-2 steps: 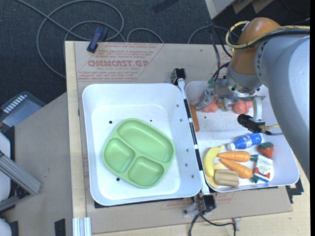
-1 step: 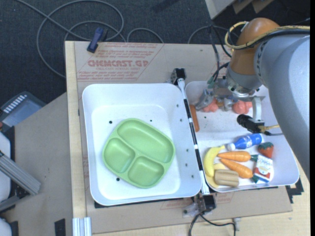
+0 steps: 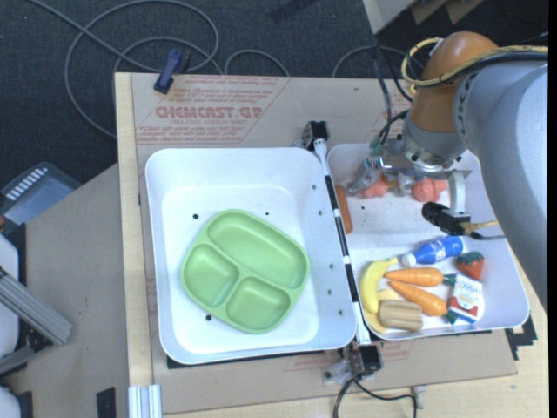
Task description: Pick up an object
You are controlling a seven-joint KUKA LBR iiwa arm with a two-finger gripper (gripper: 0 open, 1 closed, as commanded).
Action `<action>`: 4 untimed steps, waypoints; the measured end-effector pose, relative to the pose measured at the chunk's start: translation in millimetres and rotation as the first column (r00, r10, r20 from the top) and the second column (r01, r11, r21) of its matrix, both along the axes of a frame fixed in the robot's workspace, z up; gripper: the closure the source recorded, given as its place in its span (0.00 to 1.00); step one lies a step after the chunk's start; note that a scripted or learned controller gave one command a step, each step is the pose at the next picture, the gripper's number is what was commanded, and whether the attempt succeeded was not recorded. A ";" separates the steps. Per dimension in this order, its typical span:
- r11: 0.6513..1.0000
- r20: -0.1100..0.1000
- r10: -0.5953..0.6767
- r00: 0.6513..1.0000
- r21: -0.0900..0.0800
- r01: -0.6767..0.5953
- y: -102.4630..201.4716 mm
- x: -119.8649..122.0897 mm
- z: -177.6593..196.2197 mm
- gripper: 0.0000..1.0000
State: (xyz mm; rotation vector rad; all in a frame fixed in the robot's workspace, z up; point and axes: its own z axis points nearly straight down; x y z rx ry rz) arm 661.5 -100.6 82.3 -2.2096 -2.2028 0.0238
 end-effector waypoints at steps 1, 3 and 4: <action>1.000 0.001 -0.003 1.000 -0.006 0.003 2.7 -0.2 -0.1 0.00; 1.000 -0.009 -0.002 1.000 -0.005 0.002 2.6 -2.2 8.7 1.00; 1.000 0.026 0.004 1.000 -0.003 -0.004 50.4 -70.8 103.2 1.00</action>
